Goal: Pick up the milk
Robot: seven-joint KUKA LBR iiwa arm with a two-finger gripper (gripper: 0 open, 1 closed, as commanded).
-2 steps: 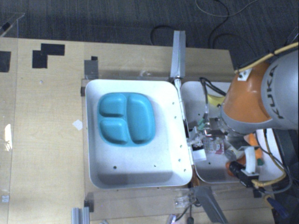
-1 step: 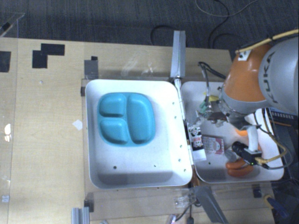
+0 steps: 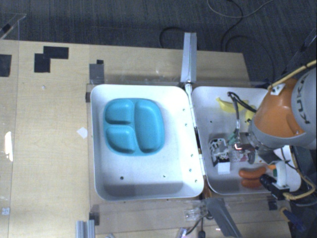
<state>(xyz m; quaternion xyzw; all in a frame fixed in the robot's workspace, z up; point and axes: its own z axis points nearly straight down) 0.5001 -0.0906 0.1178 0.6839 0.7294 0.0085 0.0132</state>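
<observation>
The milk (image 3: 221, 157), a small white carton with dark print, was seen in the right bin (image 3: 210, 100), close to its left wall and towards its near edge. The gripper (image 3: 239, 145) was held low over the same bin, just beside the carton on the side away from that wall. Whether the gripper was spread or pressed together could not be told, as its tip was hidden among cables and the wrist. Nothing could be seen gripped in it, so the milk was judged not yet taken.

Two orange sausages (image 3: 252, 173) were lying near the bin's near edge, just beside the gripper, and a yellow item (image 3: 225, 104) was lying towards the far edge, well apart from the carton. In the left bin (image 3: 148, 185) a blue divided plate (image 3: 133, 125) was set towards the far left corner. It was not concerned in the step.

For the step to be done well, the gripper would need to be shifted towards the left wall until it was centred over the carton, and opened wide enough for the carton to be straddled. The descent should be kept straight, so that the carton was not pushed against the wall or tipped. The sausages should be kept out of the closing path. The grip should be confirmed before any lift was begun.
</observation>
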